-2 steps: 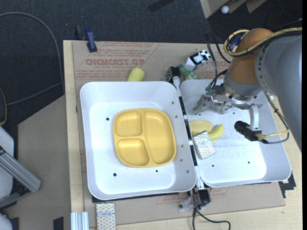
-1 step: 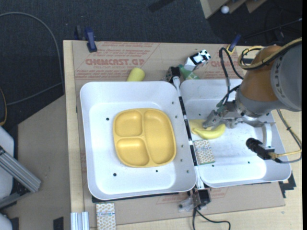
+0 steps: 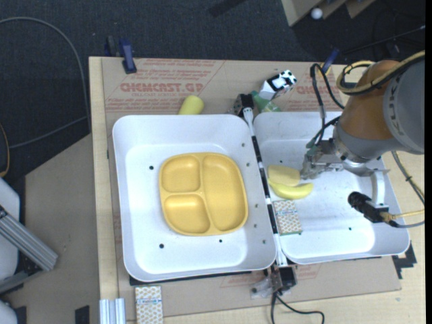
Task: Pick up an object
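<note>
On a cardboard-topped table (image 3: pixel 202 79), two white bins: the banana (image 3: pixel 289 183) lies at the right bin's (image 3: pixel 337 241) left wall, long axis running left-right. The jaws (image 3: pixel 312 166) hang just off its right end, whether apart or together I cannot tell. A yellow tray (image 3: pixel 202 193) sits left.

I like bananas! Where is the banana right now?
The banana lies in the right bin, near its left wall, just left of the gripper and above a small patterned packet.
</note>
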Motion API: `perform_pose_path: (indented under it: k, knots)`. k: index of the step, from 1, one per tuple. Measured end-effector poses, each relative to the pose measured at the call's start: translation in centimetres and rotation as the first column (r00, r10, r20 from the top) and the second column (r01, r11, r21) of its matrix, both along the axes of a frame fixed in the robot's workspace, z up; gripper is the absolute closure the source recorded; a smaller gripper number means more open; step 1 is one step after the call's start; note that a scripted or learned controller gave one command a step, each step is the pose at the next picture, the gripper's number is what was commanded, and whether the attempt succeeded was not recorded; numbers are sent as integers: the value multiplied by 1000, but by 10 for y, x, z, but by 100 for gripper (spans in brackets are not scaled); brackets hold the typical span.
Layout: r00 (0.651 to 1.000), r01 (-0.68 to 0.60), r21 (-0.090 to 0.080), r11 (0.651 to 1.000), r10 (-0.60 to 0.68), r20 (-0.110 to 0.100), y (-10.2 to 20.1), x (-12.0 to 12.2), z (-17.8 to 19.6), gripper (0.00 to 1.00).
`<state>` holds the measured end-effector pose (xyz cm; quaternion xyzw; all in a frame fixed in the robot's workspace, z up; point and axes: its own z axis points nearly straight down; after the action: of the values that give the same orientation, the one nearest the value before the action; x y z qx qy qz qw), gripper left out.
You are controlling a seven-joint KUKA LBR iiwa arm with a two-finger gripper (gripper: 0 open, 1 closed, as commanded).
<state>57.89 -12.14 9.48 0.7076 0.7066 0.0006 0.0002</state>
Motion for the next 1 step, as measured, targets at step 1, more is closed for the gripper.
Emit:
perform_pose_path:
  k: [1]
  knots:
    - [1000, 0, 0, 1000, 0, 0, 0, 0, 0, 0]
